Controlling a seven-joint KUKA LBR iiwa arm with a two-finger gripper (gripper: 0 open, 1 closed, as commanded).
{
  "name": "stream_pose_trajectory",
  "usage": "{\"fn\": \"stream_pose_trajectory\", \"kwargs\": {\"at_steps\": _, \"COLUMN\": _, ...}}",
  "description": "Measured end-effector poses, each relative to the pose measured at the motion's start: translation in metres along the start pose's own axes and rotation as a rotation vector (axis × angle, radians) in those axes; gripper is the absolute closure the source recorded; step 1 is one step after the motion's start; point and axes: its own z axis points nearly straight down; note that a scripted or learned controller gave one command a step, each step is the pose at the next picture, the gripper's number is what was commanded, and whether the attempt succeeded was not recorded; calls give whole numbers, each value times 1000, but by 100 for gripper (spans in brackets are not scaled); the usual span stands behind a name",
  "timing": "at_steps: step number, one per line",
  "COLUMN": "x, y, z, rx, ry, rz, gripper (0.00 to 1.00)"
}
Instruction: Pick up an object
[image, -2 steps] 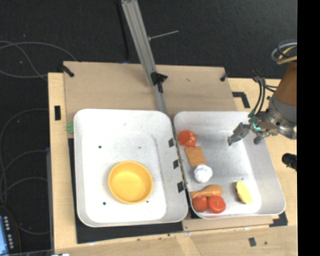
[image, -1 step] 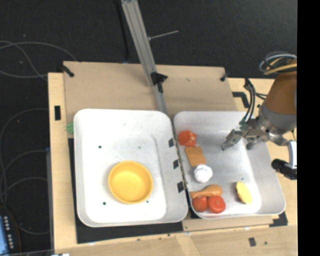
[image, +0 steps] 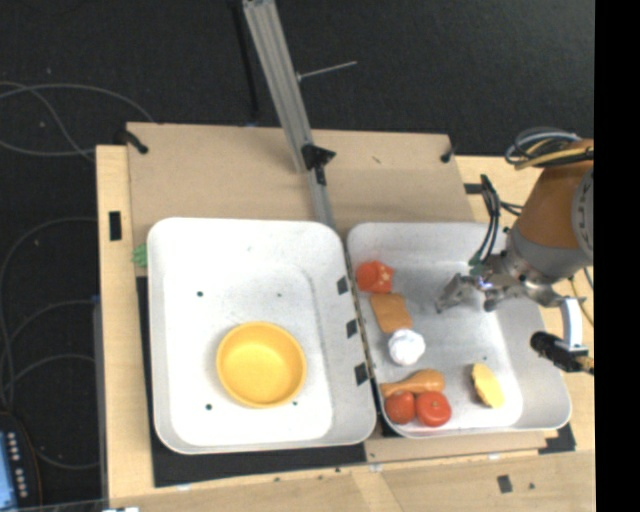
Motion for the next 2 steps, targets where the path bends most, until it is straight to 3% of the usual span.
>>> {"fn": "stream_pose_trajectory", "kwargs": {"at_steps": 1, "x": -2, "y": 0, "z": 18, "rx": -2, "ry": -1, "rz": 1, "gripper": 0}}
{"fn": "stream_pose_trajectory", "kwargs": {"at_steps": 2, "x": -3, "y": 1, "z": 6, "rx": -7, "ry": -1, "rz": 1, "gripper": 100}}
